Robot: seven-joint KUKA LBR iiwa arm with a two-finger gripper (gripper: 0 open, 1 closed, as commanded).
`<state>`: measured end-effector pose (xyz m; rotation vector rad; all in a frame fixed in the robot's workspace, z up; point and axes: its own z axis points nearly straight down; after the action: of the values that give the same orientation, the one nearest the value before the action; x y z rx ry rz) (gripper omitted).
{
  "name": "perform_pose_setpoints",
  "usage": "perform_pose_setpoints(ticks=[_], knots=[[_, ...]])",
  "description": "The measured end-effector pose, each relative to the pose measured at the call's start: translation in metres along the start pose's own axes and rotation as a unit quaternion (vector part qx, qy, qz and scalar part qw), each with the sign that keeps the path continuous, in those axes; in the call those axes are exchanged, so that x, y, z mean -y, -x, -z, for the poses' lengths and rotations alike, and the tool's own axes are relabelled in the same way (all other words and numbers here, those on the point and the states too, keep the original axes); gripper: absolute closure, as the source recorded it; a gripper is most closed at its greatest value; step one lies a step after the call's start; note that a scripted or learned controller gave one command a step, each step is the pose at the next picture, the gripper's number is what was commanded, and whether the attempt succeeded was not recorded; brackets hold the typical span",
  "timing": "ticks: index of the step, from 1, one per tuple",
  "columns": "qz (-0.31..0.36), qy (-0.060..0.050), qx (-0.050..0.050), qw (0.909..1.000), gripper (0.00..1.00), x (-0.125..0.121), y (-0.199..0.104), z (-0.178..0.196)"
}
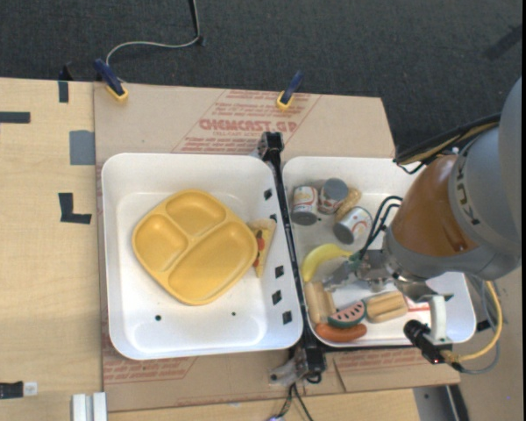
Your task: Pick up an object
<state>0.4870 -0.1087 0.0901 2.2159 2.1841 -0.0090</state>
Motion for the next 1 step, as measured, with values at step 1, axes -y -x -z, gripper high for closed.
perform_pose_setpoints(ticks=[1], knots=[[0.002, -0.001, -0.003, 1.0, 0.0, -0.0003, 0.0025, -0.0005]])
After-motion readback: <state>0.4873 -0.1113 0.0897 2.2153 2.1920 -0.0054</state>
